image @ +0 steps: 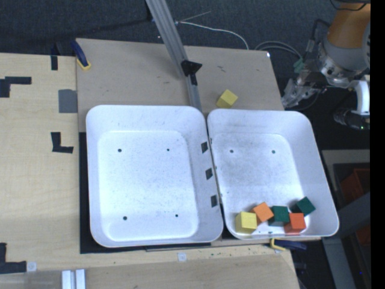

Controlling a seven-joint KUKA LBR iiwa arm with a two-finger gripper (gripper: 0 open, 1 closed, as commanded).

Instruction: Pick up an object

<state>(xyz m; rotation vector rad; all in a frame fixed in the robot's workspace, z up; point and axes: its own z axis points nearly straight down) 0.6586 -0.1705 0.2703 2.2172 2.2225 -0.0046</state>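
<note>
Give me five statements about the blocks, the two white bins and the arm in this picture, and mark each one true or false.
1. A yellow foam cube lies on the brown board outside both bins. True.
2. The left white bin holds most of the blocks. False: the blocks are in the right white bin, clustered at its near corner.
3. A yellow block sits at the left end of that cluster. True.
4. The gripper hangs directly over the cluster. False: it is beyond the right bin's far right corner, off the bench edge.
5. Two green blocks are in the cluster, along with two orange blocks. True.
</note>
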